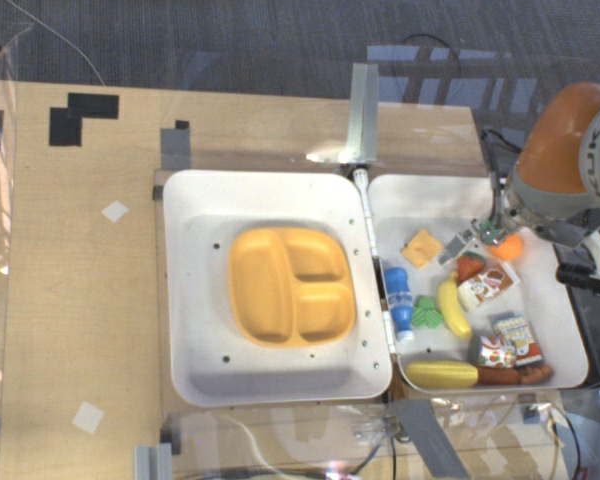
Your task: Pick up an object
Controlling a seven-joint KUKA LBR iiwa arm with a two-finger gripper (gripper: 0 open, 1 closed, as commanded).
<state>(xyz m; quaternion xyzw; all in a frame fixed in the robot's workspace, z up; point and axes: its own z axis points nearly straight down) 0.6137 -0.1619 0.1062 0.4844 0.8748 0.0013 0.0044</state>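
The hand (477,236), its opening impossible to tell, hangs low over the right bin (577,353) near the red toy (469,265); judged the approach step, next needing a centred descent.

Two white bins (180,298); one yellow tray (290,286); two bananas (452,308).

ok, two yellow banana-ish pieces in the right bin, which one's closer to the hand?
The upright-lying banana mid-bin, beside the green piece. The other yellow one lies along the bin's front edge, farther from the hand.
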